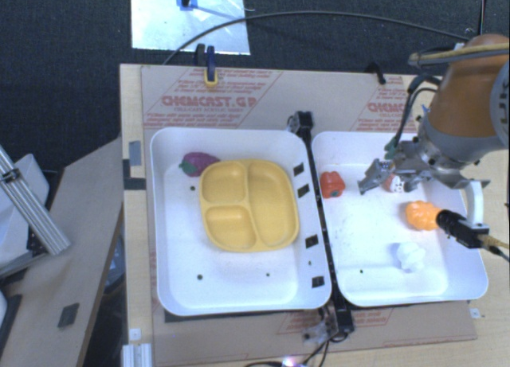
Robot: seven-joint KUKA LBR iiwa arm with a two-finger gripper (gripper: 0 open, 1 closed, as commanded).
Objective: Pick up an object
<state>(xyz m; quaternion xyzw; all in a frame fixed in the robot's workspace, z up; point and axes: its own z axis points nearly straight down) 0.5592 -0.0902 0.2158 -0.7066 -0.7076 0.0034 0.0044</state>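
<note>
Gripper (381, 176) over right bin (358, 278), fingers apart, nothing held — approach step — next: descend onto white die (394, 185) beside it.

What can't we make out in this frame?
- Gripper, camera view: too small and blurred to tell open from shut.
- Small white thing beside it: partly behind the gripper, identity unclear.
- Purple toy, left bin: its lower edge sits behind the yellow tray.
- Arm: cut off by the right edge.
</note>
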